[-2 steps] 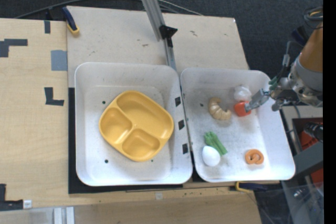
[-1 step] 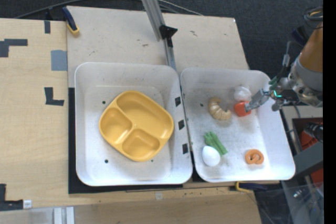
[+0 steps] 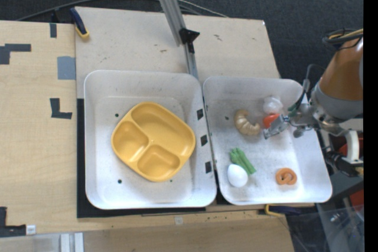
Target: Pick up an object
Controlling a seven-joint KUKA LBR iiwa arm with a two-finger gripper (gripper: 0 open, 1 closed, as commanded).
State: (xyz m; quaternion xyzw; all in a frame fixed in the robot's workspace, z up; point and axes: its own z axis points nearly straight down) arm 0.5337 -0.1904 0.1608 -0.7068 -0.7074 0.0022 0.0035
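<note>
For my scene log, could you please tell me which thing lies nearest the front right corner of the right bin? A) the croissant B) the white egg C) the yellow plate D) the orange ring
D: the orange ring lies nearest that corner of the right bin, right of the egg.

Robotics lab: plywood bench (image 3: 35, 127), white bins (image 3: 94, 144), cables (image 3: 88, 3).

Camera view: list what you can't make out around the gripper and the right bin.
- Gripper: too small and blurred to tell its finger state.
- Red object: partly covered by the gripper; its shape is unclear.
- Pale clear object: washed out against the right bin; identity unclear.
- Arm: cut off at the right edge.
</note>
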